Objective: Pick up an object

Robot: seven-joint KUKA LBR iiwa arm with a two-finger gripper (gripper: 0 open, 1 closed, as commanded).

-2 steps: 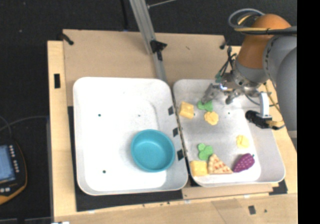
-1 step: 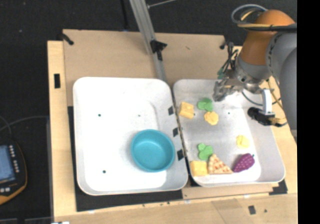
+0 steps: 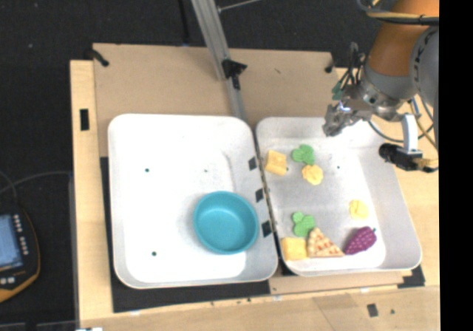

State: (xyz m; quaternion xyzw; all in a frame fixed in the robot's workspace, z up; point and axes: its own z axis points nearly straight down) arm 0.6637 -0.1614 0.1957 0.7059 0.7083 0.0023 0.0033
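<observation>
Objects for picking lie in the right bin [image 3: 384, 174], all small toy food pieces. None sits between the pincer's fingers.

Surface [image 3: 148, 78]: tan board, wide bare strip along the far side behind both bins. A grey pole [image 3: 211, 23] slants across it from the top edge down to the gap between the bins.

Left bin [image 3: 148, 152]: white, shallow, rounded corners. Most of its floor is open. Its right rim touches the right bin's left rim.

Arm [image 3: 395, 41]: grey with orange band, enters from the right, over the far right corner of the right bin.

Blue bowl [image 3: 225, 221]: upright, in the near right part of the left bin, close to the shared rim.

Pincer [image 3: 336, 121]: hangs over the far rim of the right bin, near its middle. Whether it is released or clenched, I cannot tell; too small and dark.

Right bin contents, by size:
- waffle slice [image 3: 322, 244], near rim, touching the yellow block [image 3: 293, 249] on its left
- purple grapes [image 3: 360, 239], just right of the waffle, near the near right corner
- yellow cheese cube [image 3: 276, 163], by the left rim
- green piece [image 3: 302, 153], far centre, with a yellow piece [image 3: 312, 174] just beside it
- second green piece [image 3: 302, 223], just above the yellow block
- small yellow piece [image 3: 358, 209], right of centre, apart from the rest

Open floor: the bin's centre and its far right quarter.
</observation>
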